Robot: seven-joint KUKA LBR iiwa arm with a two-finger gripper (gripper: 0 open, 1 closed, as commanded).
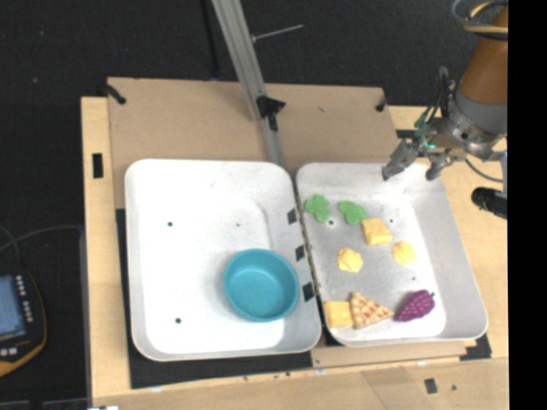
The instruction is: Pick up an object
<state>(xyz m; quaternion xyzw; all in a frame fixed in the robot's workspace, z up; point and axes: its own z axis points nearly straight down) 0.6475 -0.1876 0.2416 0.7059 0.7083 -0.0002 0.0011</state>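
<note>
Gripper [416, 162] is hanging open over the right bin's [453, 254] top edge, toy food sitting below, blue bowl [260, 284] chilling in the left bin [171, 195].

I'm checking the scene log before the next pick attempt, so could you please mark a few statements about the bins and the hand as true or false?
1. The blue bowl sits in the left bin. True.
2. The purple grapes lie in the left bin. False: they lie in the right bin, near its front right corner.
3. The hand hovers at the right bin's far right corner, holding nothing. True.
4. The pizza slice is inside the bowl. False: it lies in the right bin beside a yellow block.
</note>
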